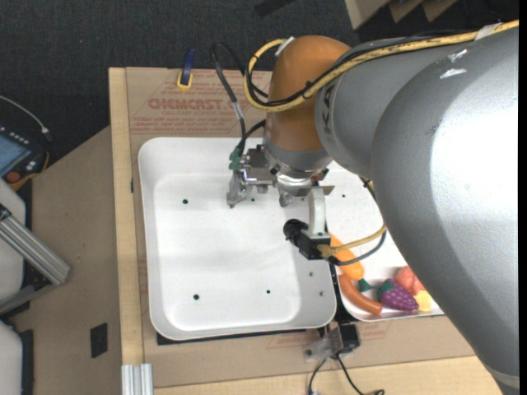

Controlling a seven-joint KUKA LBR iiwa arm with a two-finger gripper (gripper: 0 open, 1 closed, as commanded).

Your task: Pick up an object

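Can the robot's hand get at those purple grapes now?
Probably yes: the hand hangs over the left bin, and the purple grapes lie uncovered in the right bin beside it.

The grey arm (orange band above its wrist) points its claw steeply downward.

There are two shallow white plastic bins: the left bin and the right bin, which is mostly hidden. The part of the right bin that shows holds five toy foods: one purple bunch of grapes, two orange carrot-shaped pieces, one small yellow piece and one reddish rounded piece. The left bin's floor bears three small dark dots. One brown cardboard sheet carries one blue-and-yellow clamp.
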